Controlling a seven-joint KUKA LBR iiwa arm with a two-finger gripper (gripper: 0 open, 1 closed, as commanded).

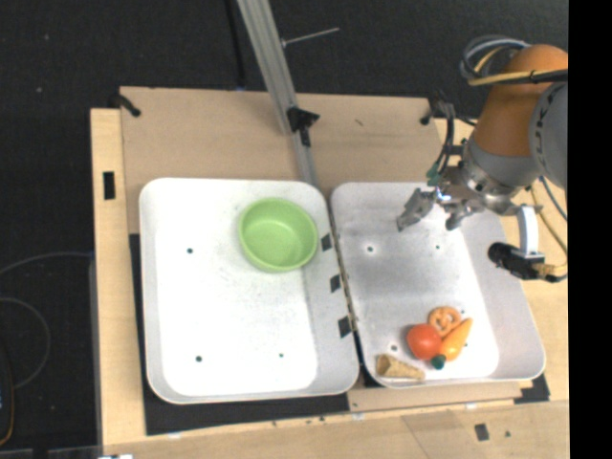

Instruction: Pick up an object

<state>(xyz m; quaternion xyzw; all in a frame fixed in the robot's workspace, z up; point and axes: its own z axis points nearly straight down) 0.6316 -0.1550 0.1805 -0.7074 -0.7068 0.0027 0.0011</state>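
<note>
The claw (434,213) hangs over the far part of the right bin (402,285), its two dark fingers (413,210) spread apart — released, with nothing between them and only bare white floor beneath. One finger points toward the bin's middle, the other sits nearer the right rim. The arm (507,127) comes in from the right, its orange band above the grey wrist, with cables looping over the top. The things to pick lie well apart from the claw, gathered in the near right corner of the same bin: a red tomato (424,340), touching an orange carrot (455,338) with a small green end, a round orange-and-pale piece (443,318) just behind them, and a tan wedge (399,368) lying against the near rim. In the left bin (191,342) a green bowl (278,235) stands upright toward the far right side, close to the divide between the two bins. Both bins rest side by side on a pale wooden bench (210,132), with black clips along their shared edge. A grey metal pole (273,60) slants up from the bench's far middle — around it all the floor is dark.
</note>
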